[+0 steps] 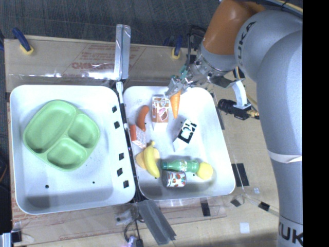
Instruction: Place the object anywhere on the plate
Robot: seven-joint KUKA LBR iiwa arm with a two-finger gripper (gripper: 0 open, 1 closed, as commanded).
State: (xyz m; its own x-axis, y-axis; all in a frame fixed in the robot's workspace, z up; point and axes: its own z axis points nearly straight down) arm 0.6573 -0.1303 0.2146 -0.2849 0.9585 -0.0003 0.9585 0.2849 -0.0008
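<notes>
Already the two-finger claw [178,85] pinches the top of a tapered orange plastic carrot [175,104] dangling just beneath it. Such a shallow hold could slip before reaching the green compartmented plate [61,133], far leftward.

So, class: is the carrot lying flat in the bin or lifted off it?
Lifted. The carrot hangs point-down from the gripper, its top between the jaws, above the right bin.

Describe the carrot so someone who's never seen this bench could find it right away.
Look in the right-hand white bin, at its far edge under the gripper. The carrot hangs there point down beside a small carton. It is the bin's only orange cone.
</notes>
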